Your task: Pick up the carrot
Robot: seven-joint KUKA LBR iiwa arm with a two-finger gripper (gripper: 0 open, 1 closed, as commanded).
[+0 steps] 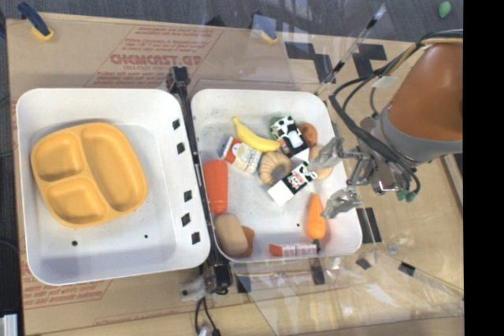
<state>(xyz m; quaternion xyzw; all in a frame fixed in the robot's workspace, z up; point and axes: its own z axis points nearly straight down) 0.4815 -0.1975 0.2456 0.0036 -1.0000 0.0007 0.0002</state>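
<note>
The carrot [316, 218], short and bright orange, lies near the front right corner of the right bin [250, 98]. Its narrow end points toward the back. My gripper [335, 179] hangs over the bin's right edge, just right of the carrot and slightly behind it. It is open: one finger [327, 154] is toward the back, the other toward the front, and nothing sits between them. The front fingertip is close to the carrot's upper end; I cannot tell if it touches.
The right bin also holds a long red-orange stick [216, 186], a banana [253, 135], a small carton [242, 156], a bread piece [276, 167], two cow-patterned blocks [293, 181], a potato [231, 234] and a red tube [293, 249]. A yellow divided plate [88, 171] lies in the left bin.
</note>
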